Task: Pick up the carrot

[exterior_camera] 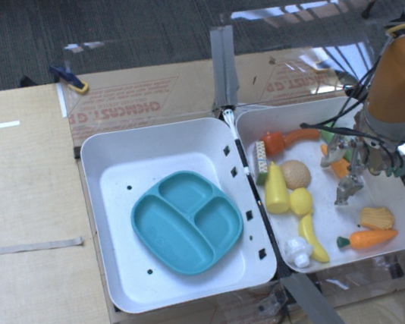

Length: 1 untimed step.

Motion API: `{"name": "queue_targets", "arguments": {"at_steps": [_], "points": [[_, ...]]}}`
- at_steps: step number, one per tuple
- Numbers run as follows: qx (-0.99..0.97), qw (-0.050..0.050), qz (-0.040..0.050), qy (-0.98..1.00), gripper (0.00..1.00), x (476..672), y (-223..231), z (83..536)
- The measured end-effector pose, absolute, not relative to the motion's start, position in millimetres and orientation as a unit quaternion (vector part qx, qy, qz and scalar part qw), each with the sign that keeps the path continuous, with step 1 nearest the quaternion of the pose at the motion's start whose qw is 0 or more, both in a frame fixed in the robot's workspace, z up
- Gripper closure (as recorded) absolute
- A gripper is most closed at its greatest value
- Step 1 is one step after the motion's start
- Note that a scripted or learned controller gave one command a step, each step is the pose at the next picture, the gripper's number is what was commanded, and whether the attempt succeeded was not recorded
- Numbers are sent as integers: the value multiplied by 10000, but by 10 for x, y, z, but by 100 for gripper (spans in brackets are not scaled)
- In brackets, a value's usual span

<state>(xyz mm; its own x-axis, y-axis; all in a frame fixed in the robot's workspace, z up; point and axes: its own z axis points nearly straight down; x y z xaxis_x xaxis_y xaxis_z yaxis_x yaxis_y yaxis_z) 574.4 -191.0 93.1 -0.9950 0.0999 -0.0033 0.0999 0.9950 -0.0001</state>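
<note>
The carrot [371, 238] is orange with a green stub at its left end and lies flat in the right bin's [404, 196] front right corner. My gripper [345, 189] hangs over the middle right of that bin, pointing down, above and a little left of the carrot and apart from it. A small orange piece [339, 167] lies close by the gripper's upper left side. I see nothing of the carrot between the gripper's tips.
The right bin also holds a red and orange pepper-like toy [285, 139], corn [261, 157], a tan ball [295, 174], a yellow squash [275, 192], a banana [312, 240] and a bread piece [376, 217] just above the carrot. A teal divided plate [188, 221] lies in the left bin [104, 174].
</note>
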Motion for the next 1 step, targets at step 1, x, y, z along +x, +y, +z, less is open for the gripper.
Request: {"name": "queue_targets", "arguments": {"at_steps": [1], "points": [[485,49,-11,9988,100,5770,-1905,1041]]}}
